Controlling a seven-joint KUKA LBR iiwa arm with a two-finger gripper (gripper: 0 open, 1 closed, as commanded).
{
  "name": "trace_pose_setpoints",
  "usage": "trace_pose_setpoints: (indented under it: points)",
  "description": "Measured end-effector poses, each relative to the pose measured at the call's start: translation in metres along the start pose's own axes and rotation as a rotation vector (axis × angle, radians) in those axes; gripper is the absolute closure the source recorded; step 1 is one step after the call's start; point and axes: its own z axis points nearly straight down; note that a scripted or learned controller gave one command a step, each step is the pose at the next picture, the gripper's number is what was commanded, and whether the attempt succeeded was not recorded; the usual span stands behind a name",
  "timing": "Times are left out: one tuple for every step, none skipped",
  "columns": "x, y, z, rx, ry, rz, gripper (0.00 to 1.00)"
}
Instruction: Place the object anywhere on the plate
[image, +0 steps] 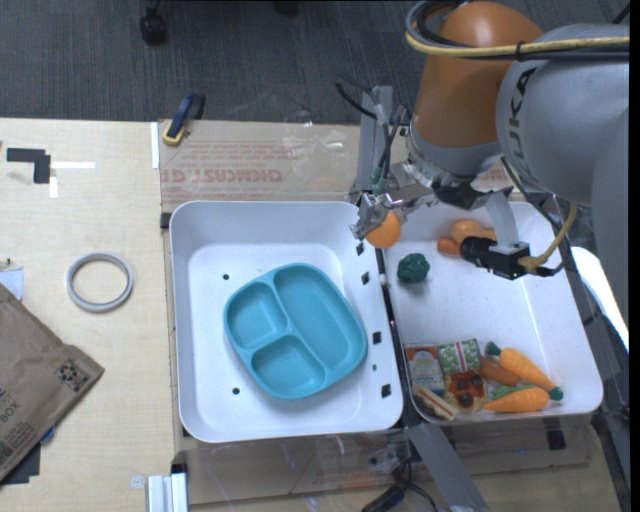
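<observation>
While the blue plate waits bare in the left bin, the gripper hangs over the seam between the bins with an orange object at its tip.

Left to right: a tape ring lies on the bench at nine o'clock of the plate; the three-part plate sits mid-bin; the small orange ball shows at the jaws, which seem closed about it, though the grip is partly hidden. At three o'clock of the ball lies a green broccoli piece, and toy carrots rest toward five o'clock in the right bin. The carry looks under way; next would be a move toward seven o'clock, then lowering and release over the plate.
</observation>
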Motion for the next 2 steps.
trace_pose_setpoints:
  points:
    - [0.0508, -0.0531, 0.0485, 0.004, 0.001, -0.085, 1.00]
    - [0.0503, -0.0531, 0.0484, 0.003, 0.001, -0.085, 0.00]
